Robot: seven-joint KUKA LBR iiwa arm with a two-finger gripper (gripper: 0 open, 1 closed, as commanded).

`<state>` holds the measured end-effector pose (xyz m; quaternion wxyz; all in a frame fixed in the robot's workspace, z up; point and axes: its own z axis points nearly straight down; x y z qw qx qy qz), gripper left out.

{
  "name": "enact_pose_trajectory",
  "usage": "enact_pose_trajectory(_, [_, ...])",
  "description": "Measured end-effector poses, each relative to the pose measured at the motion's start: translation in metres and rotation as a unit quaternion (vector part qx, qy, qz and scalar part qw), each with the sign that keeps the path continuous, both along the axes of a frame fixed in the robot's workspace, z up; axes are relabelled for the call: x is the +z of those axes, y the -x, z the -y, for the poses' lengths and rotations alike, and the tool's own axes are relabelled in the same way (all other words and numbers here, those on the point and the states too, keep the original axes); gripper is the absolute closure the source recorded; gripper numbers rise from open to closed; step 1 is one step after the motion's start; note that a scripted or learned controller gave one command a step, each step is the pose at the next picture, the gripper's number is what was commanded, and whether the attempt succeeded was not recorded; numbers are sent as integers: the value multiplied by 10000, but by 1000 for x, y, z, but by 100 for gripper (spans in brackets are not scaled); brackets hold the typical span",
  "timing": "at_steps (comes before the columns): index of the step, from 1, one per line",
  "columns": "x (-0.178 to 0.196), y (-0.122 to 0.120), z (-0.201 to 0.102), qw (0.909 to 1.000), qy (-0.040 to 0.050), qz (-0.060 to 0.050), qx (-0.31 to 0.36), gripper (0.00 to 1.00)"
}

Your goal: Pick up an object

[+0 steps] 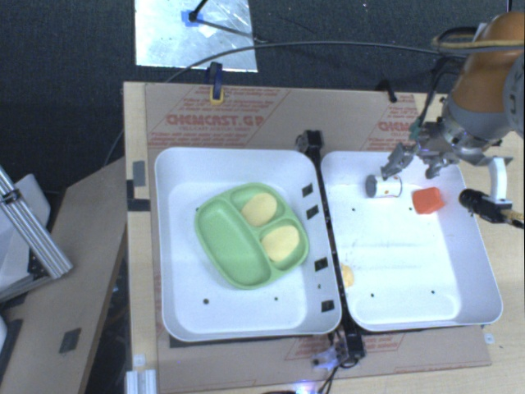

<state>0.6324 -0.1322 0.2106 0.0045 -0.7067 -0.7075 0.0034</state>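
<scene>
Spanning the bench, a brown cardboard sheet printed with red lettering lies under two shallow white bins. The left bin holds a green divided plate, tilted on the diagonal, with two yellow food pieces in its smaller compartments: one in the upper compartment, one in the lower. The right bin has the arm reaching in over its upper right corner. The gripper hangs above the bin's upper part with its jaws spread apart and nothing between them. An orange block lies just below the right finger. A small white-and-grey cylinder lies on its side under the left finger. A small yellow piece sits against the bin's left wall, well apart from the gripper.
</scene>
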Motion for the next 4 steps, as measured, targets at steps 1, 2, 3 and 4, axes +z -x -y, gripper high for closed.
enact_pose_trajectory(1, [8,-3,0,10000,8,63,11,0])
enact_pose_trajectory(2, [-33,-1,0,10000,9,51,3,0])
enact_pose_trajectory(3, [-83,5,8,10000,9,45,-1,0])
enact_pose_trajectory(4, [-128,5,8,10000,6,45,-1,0])
